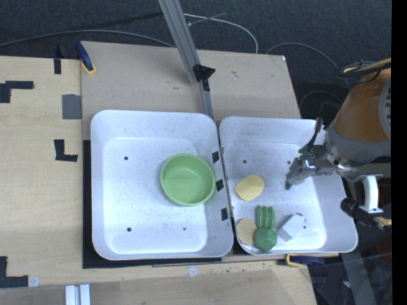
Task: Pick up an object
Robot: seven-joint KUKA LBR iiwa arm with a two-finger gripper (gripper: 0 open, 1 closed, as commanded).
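The green toy (264,229) and grey block (290,226) crowd the right bin's (331,234) front edge, so the gripper (299,172), holding nothing, could clip two at once.

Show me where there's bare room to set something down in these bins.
Left bin: bare floor all around the green bowl, widest toward its left wall. Right bin: free along the far wall. Crowded at its near edge: yellow piece, green toy, grey block.

Grey arm (365,129) with orange band, dark metallic gripper (296,175) at its tip
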